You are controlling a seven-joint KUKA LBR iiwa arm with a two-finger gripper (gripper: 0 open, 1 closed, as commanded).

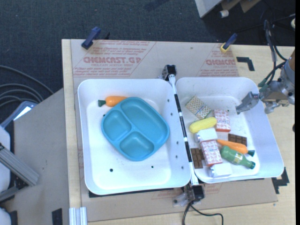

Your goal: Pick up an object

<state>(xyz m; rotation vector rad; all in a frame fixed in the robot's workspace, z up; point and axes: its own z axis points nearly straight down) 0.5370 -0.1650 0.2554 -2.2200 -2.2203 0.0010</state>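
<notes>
i see the hand (258, 102) over the upper right corner of the right bin (267, 125), coming in from the right edge of my view. one finger (246, 103) points left and down toward the bin floor and another shows just to its right (the angle is poor). i cannot tell how far apart they are, and i see nothing between them.

the things to pick from lie left of and below the hand, all clustered in the right bin. nearest is a red and white carton (222, 120), with a checkered packet (198, 107) up and to its left and a yellow banana (202, 124) just beside the carton's lower left. below those sit a white box (206, 135) and a second red and white carton (211, 153), with a dark chocolate bar (237, 139) to the right. an orange carrot (233, 146) lies touching a green bottle (238, 159) near the bin's lower right. another chocolate bar (197, 157) lies along the bin's left wall, and a white block (221, 170) sits at the bottom.

the left bin (93, 168) holds a blue divided plate (135, 128) and a second carrot (114, 101) against the plate's upper left edge. both bins rest on the brown surface (117, 57), with a blue clamp (90, 38) at its top left (and a yellow one (228, 42) top right).
</notes>
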